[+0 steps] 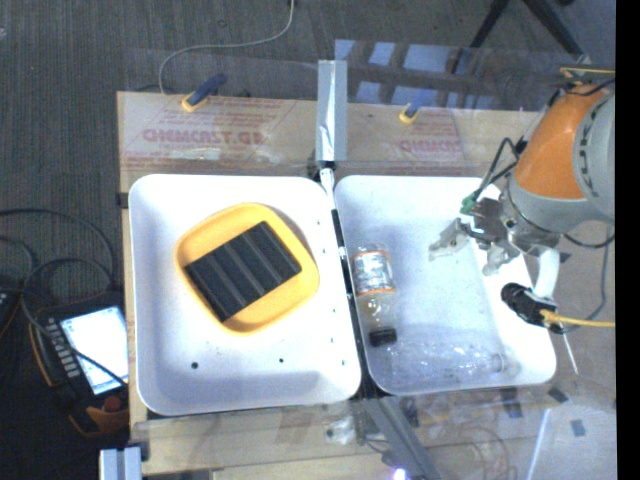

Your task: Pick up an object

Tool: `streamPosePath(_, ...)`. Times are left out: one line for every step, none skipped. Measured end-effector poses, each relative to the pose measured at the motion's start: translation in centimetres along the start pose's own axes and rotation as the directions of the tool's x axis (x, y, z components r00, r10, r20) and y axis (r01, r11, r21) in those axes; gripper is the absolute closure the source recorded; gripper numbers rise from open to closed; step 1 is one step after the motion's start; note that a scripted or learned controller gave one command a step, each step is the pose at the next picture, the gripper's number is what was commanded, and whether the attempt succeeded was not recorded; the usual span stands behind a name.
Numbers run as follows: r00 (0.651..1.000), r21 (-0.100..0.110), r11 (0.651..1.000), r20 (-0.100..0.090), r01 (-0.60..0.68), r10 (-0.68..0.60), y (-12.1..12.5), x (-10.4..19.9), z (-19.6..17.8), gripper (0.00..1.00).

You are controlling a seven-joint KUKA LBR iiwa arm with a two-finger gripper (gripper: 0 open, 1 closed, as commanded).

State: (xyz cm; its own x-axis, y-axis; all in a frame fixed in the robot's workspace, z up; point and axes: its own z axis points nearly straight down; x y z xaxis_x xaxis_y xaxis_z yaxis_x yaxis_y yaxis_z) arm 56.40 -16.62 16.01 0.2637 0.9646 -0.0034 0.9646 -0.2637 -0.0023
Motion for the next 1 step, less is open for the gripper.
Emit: streamPosePath(0.997,-0.004,0.997,0.009,-0.075,0.075,-1.46,6.26,5.84,0.0)
